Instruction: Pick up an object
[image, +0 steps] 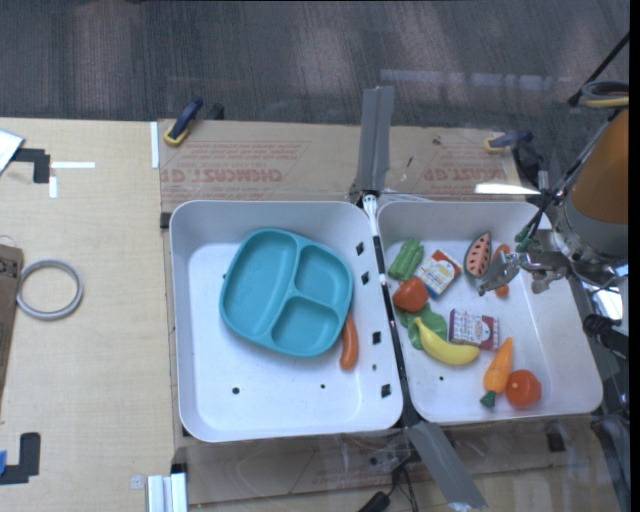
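Observation:
The right bin (560, 400) holds several toy foods: a watermelon slice (478, 254), a green vegetable (405, 259), a small white carton (437, 274), a red tomato (410, 295), a banana (447, 347), a dark red box (472, 328), a carrot (497, 365) and an orange fruit (522, 388). My gripper (520, 275) hangs over the right bin's upper right part, just right of the watermelon slice. Its metal fingers (497, 277) stand apart, open, with only bin floor showing between them.
The left bin (200, 400) bears a teal divided plate (288, 292) and a small sausage (348, 344) by its right wall. A tape roll (47, 288) lies on the bench at far left. A blue clamp (183, 120) sits behind the bins.

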